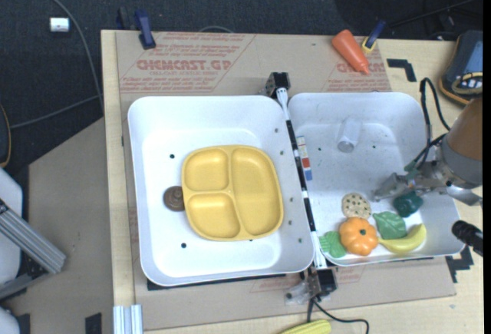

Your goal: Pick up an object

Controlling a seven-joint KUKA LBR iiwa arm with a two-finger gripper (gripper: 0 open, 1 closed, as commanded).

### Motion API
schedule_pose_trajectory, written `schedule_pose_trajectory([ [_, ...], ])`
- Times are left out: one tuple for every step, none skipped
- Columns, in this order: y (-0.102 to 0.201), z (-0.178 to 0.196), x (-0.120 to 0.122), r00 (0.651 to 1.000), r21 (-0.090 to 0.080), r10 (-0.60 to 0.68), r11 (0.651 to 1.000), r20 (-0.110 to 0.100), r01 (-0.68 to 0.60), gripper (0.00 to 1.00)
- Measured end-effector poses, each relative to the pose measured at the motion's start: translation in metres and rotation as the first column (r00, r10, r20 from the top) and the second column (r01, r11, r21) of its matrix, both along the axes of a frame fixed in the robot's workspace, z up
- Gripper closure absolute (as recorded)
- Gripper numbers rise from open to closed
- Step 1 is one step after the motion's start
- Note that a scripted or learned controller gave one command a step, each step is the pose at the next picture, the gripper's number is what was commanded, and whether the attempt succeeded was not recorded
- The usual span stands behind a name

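My gripper (405, 188) reaches in from the right and hangs low over the right part of the right bin (322, 114). A teal-green object (408, 204) lies directly beneath and against it; I cannot see whether it is gripped. Nearby in that bin's front lie a speckled round cookie (356, 206), an orange pumpkin-like toy (358, 236), a green leafy piece (390, 225) and a yellow banana (406, 240). A small grey item (347, 143) sits near the middle of the bin's back half.
The left bin (153, 125) holds a yellow divided plate (232, 192) with a brown disc (174, 198) at its left edge. An orange carrot-like toy (351, 52) lies on the bench behind the right bin. A black divider strip (295, 163) runs between the bins.
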State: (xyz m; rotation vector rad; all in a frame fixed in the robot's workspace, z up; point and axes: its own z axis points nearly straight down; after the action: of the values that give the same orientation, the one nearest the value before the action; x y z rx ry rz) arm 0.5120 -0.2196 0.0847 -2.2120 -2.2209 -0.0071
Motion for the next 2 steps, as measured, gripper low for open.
schedule_pose_trajectory([
  [-0.0008,-0.0003,-0.0324,1.0,-0.001,-0.001,1.0,-0.001,0.001,0.0],
  [-0.0031,0.0095,-0.0323,1.0,-0.007,-0.004,1.0,0.002,0.004,1.0],
])
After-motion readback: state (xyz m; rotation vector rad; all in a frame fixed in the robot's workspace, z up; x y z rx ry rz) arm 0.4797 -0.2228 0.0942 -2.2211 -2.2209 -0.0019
